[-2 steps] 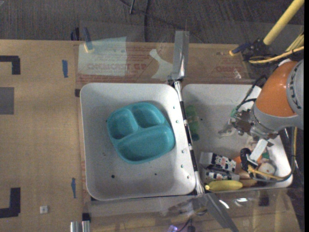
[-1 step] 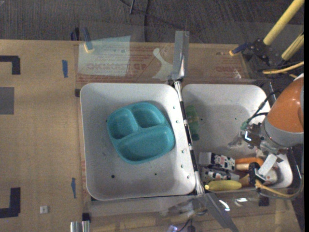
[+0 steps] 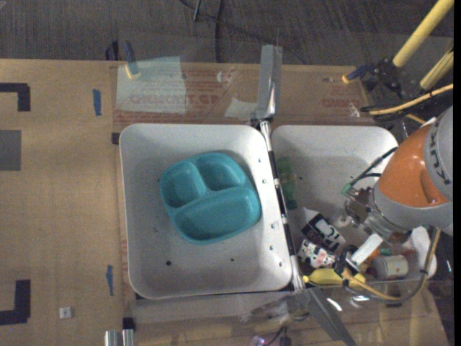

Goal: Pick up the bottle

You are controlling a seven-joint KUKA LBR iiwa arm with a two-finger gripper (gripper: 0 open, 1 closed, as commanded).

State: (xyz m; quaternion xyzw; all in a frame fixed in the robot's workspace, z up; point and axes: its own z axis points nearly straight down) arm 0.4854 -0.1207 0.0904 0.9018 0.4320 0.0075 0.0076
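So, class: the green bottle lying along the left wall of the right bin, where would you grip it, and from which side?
Probably at its mid-body, coming straight down from above. The green bottle seems to lie flat, lengthwise against the left wall of the right bin, so that side is blocked. Close across its narrow width, where the body is slimmest.

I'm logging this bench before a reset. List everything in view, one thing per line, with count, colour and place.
Shallow plastic bins: two, white, side by side on the bench.
Divided plastic plate: one, teal, middle of the left bin.
Translucent bottle: one, pale green, against the right bin's left wall.
Small cluttered items: several, black, white and yellow, near corner of the right bin; too jumbled to name.
Short cylinder: one, off-white, right bin by the arm.
Robot arm: one, grey with orange band, over the right bin.
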